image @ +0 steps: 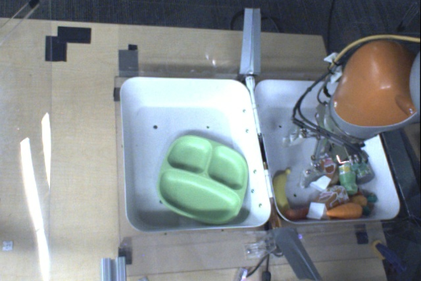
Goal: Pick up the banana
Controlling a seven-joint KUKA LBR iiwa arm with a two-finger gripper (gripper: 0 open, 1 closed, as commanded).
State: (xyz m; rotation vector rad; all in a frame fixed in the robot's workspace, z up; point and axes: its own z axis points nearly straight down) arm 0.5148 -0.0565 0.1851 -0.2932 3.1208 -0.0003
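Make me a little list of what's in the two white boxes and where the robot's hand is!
left bin: holds a green tray with three compartments
right bin: holds a banana by its left wall, a carrot and a heap of small items near the front
gripper: low over the right bin, right of the banana, above the heap
banana held: no
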